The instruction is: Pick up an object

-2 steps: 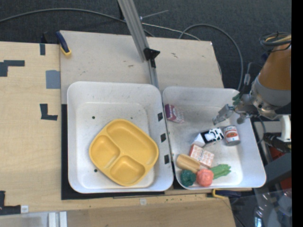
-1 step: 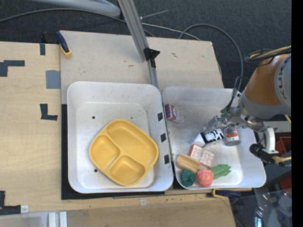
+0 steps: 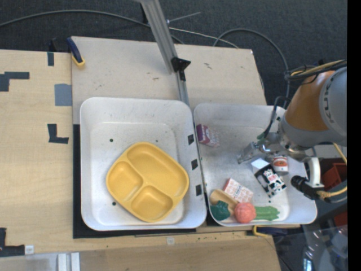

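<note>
**Operator:** Report the gripper (image 3: 252, 151) position and finger state.

**Inspector:** The gripper sits low in the right bin (image 3: 225, 114), on the grey arm (image 3: 316, 109) reaching in from the right. Two metallic fingers (image 3: 243, 156) project toward the bin floor (their tips sit over bare white surface). They appear slightly spread, with nothing between them.

**Operator:** Locate the candidate objects relative to the gripper.

**Inspector:** Just below and right of the gripper lie a small white carton (image 3: 259, 165) and a black-and-white cow-patterned item (image 3: 271, 182); a small jar with a red band (image 3: 280, 164) stands beside them. Further below are a pink-and-white packet (image 3: 238, 191), a tan piece (image 3: 221, 196), a dark green item (image 3: 220, 210), a pink ball (image 3: 244, 212) and a green vegetable (image 3: 266, 212). Up and left of the gripper lies a purple-and-white packet (image 3: 206, 134). Far left, in the other bin (image 3: 96, 117), rests a yellow divided plate (image 3: 148, 180).

**Operator:** Any legible labels?

**Inspector:** None; the print on the packets is too small to read.
</note>
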Robot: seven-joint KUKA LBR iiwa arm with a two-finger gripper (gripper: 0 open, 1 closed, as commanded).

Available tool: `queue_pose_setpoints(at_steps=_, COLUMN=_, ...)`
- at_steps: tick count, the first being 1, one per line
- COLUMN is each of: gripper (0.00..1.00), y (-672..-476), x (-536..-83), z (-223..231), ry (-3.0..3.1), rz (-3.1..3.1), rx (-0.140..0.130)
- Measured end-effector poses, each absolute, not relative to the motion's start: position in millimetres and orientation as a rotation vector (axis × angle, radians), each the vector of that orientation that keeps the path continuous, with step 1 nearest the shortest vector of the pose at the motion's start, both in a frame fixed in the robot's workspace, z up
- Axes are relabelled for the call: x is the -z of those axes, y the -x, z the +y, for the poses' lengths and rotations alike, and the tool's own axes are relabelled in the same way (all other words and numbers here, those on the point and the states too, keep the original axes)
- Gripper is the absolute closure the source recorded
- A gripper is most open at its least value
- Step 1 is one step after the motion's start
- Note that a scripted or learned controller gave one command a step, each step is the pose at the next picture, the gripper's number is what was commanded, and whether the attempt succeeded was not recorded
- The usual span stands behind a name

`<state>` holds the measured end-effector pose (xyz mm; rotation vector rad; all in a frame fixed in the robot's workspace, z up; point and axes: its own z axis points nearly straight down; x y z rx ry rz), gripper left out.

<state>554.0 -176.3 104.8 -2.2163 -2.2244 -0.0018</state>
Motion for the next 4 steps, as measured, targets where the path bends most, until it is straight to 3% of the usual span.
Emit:
queue_pose_setpoints(at_steps=1, gripper=1.00, y=-553.9, x=-113, z=-175, ry=2.214, rz=-2.223, rx=0.002)
queue_pose_setpoints(at_steps=3, gripper=1.00, y=-550.5, x=-207, z=-178, ry=2.222, rz=-2.226, rx=0.003)
queue_pose_setpoints(at_steps=4, gripper=1.00, y=-544.2, x=-200, z=-126, ry=2.213, rz=-2.226, rx=-0.001)
